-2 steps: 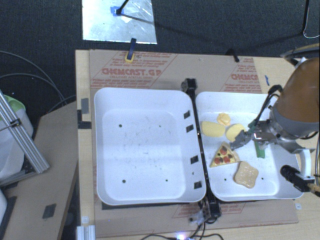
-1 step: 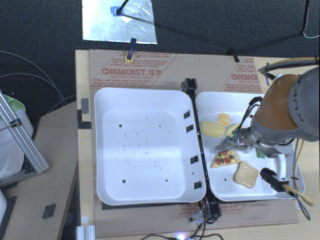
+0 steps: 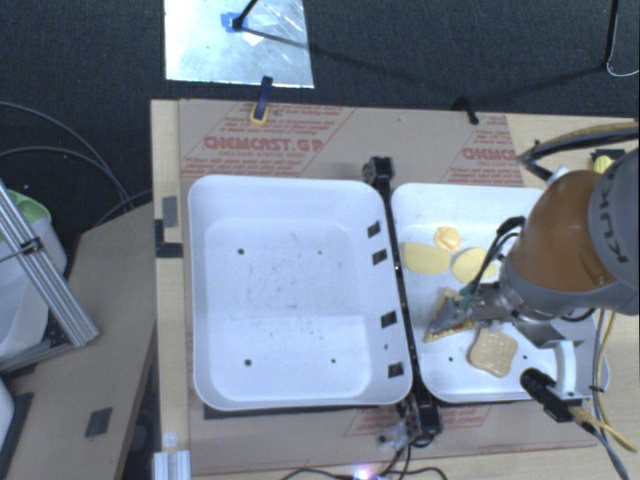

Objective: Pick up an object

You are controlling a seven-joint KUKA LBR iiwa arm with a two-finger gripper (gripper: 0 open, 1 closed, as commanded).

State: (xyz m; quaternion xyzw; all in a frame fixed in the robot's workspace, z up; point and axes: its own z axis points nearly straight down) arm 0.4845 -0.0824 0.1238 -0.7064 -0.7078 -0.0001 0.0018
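Objects lie in the right bin [image 3: 415, 373]: three pale yellow pieces [image 3: 428, 259] clustered in the upper middle, touching or nearly so, and a tan cracker-like piece [image 3: 492, 352] nearer the front wall. Gripper [image 3: 452, 316] sits low between these groups, above a mottled brownish object [image 3: 443, 330], its tip just beside the cracker-like piece. Cannot tell its opening or whether anything is gripped. Grey arm [image 3: 560, 258] with orange band enters from the right. Left bin [image 3: 285, 288] alongside.
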